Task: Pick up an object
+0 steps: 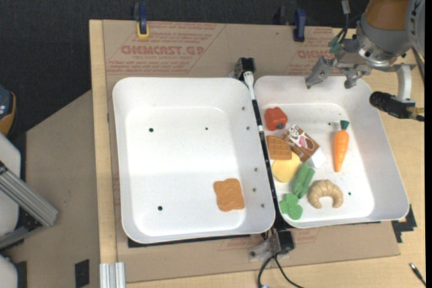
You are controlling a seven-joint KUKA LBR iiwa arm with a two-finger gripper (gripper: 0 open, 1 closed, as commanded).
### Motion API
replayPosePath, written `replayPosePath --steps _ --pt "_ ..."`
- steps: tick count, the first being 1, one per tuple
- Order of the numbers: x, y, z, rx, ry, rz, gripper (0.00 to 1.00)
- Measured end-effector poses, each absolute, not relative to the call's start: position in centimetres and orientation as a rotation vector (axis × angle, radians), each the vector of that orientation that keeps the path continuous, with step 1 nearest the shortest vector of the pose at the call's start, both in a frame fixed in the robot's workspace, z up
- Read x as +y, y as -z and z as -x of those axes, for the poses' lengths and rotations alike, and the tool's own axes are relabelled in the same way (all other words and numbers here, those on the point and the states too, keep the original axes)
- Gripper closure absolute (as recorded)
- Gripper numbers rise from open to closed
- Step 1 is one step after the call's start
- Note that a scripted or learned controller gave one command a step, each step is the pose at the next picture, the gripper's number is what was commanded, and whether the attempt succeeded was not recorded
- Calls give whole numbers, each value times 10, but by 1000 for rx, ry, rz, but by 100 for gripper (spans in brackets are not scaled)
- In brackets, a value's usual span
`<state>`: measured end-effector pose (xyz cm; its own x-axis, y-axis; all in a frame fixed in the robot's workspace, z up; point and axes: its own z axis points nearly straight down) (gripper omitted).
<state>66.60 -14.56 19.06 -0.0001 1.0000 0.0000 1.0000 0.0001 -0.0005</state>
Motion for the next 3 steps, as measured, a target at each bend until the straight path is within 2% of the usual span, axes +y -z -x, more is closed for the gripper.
replayPosePath --steps 1,2,3 --pt "-87 -78 -664 -2219 -6 2209 0" --pt "-91 -96 -667 -2225 3 2221 100" --pt "-77 -331 -637 -2234 18 2229 100"
